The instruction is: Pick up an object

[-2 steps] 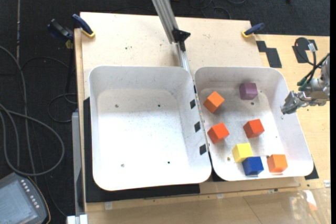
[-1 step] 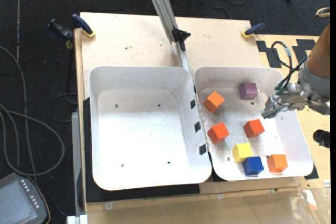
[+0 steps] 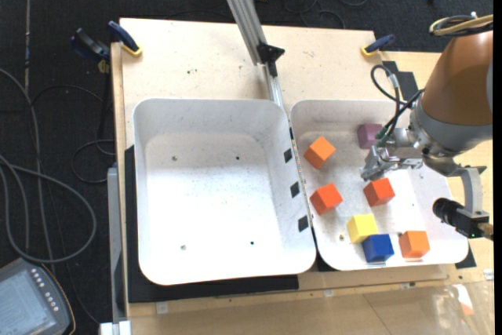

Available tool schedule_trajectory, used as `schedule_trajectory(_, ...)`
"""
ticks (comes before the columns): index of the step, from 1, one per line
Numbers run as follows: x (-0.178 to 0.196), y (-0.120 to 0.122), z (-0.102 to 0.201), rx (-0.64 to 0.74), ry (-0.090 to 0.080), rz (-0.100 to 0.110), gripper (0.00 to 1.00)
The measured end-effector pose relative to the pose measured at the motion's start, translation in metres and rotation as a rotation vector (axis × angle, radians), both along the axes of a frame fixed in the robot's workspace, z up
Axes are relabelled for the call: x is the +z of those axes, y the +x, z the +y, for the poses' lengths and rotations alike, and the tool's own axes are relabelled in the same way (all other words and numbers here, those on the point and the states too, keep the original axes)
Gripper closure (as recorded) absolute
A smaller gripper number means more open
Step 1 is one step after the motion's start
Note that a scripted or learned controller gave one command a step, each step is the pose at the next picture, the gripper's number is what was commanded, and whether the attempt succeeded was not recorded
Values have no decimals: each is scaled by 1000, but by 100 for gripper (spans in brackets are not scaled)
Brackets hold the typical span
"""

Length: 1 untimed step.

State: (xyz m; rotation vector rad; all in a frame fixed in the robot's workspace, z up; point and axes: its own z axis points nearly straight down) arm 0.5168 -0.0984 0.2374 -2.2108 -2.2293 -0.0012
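Red-orange cube [image 3: 380, 191] is sitting in the right bin [image 3: 337, 259], just below the claw [image 3: 376, 165]. I am judging the approach step as underway; next I am needing a straight descent. Cube is looking small, matte, square-edged. Claw spacing: I cannot tell.

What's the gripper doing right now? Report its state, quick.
Gripper: low in the right bin, just above a red-orange cube; holding nothing visible.
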Motion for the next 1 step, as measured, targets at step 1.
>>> schedule_trajectory(1, -3, 15, 54, 1, -1, -2, 100)
